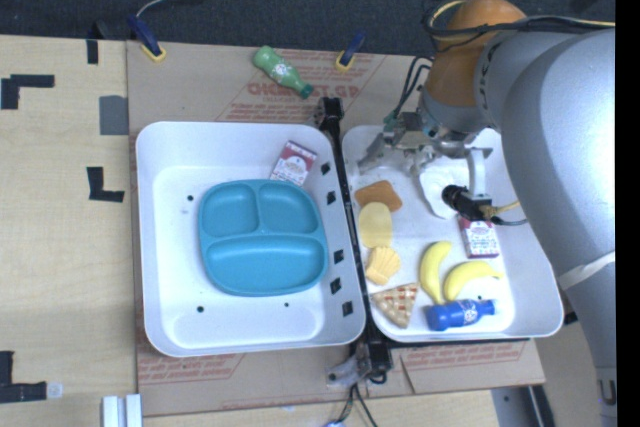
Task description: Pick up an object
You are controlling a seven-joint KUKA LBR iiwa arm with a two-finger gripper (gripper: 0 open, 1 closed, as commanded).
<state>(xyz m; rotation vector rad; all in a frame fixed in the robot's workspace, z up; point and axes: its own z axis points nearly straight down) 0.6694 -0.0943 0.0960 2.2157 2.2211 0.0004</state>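
Here, taking the scene from its biggest parts down:

Counter [60, 215]: we see it bearing both bins side by side, so whatever the arm picks in one can travel a short way to the other.

Arm [560, 135]: it comes in from the right and bends over the far end of the right bin, which we judge is how it gets a near-vertical drop onto the items.

Left bin [165, 315]: well to the left of the gripper, holding a blue divided tray [264, 237] with a small red-and-white packet [294, 162] at the tray's far edge.

Right bin [540, 310]: directly under the gripper, crowded with the candidates for picking.

Gripper [432, 147]: it hangs low over the far end of the right bin; we cannot tell how far it is open, and we see nothing in it.

Bananas [455, 275]: nearer the camera than the gripper, lying touching each other.

Blue bottle [460, 314]: just beyond the bananas from the gripper, on its side.

Brown bread slice [379, 196]: the closest item, just beside the gripper to its lower left, so we judge it the likeliest target.

Yellow chip-like pieces [377, 245]: past the slice, stacked toward the waffle wedge [397, 303].

Green bottle [283, 72]: outside both bins, up and left of the gripper.
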